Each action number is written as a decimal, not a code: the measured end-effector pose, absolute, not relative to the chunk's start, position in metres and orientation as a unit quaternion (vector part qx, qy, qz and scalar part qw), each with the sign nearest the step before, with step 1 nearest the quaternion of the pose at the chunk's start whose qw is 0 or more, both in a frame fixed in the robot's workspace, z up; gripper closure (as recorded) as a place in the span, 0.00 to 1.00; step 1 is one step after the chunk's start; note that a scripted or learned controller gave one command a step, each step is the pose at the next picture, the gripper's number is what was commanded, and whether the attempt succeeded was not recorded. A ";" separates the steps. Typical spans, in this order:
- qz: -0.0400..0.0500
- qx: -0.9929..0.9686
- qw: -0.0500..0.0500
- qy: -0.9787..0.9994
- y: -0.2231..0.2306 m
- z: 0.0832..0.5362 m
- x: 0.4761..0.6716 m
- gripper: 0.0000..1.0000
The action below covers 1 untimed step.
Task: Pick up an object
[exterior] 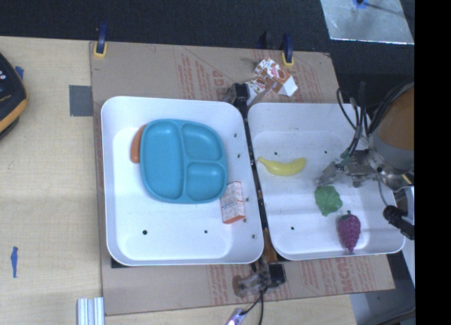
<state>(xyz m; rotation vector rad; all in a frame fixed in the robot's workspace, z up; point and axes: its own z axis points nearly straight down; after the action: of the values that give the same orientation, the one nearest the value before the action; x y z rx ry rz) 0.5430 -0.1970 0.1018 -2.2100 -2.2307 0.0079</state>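
The right bin holds a yellow banana near its middle, a green leafy toy vegetable below it, and a purple bunch of grapes near the front right corner. My gripper hangs low over the right side of this bin, just above and to the right of the green vegetable and right of the banana's tip. Nothing is visibly held in it.
The left bin carries a blue divided plate with an orange item poking out at its left edge, and a small printed packet by the right wall. A crumpled wrapper lies behind the bins. Cables run along the arm.
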 end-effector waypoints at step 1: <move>0.001 -0.705 0.001 -0.709 -0.127 0.091 0.497 0.00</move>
<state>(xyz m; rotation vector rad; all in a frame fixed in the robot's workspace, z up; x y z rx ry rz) 0.4967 -0.1268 0.0913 -2.2120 -2.2270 0.0044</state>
